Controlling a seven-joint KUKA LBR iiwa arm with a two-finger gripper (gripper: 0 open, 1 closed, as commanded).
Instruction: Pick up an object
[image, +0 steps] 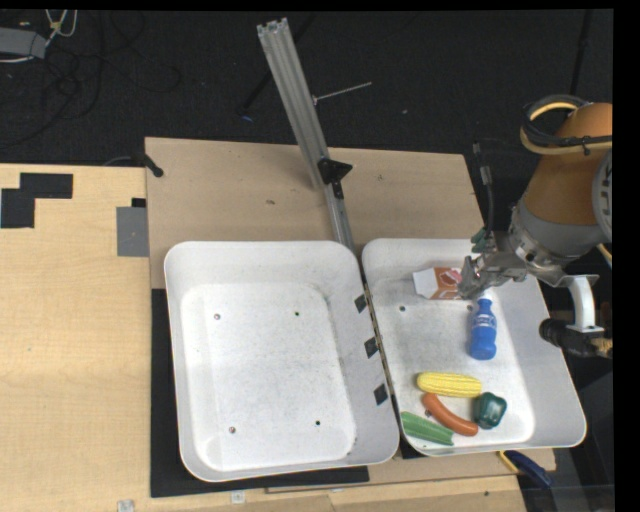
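Observation:
The right bin (540, 400) holds a blue bottle (483, 330), a yellow corn cob (449, 383), an orange sausage-shaped piece (449, 414), a green pod (427, 429), a dark green pepper (490, 409) and a small red-and-white packet (441, 281). My gripper (474, 283) hangs low over the far part of this bin, just right of the packet and directly behind the bottle's cap. Its tips touch or nearly touch the packet's right edge. The arm's wrist hides how the tips stand.
The left bin (262, 360) sits beside the right one, with black clips along their shared rim. A slanted aluminium rail (305, 125) rises behind the bins. The arm's orange-banded body (565, 190) fills the far right. Wooden bench surface lies to the left.

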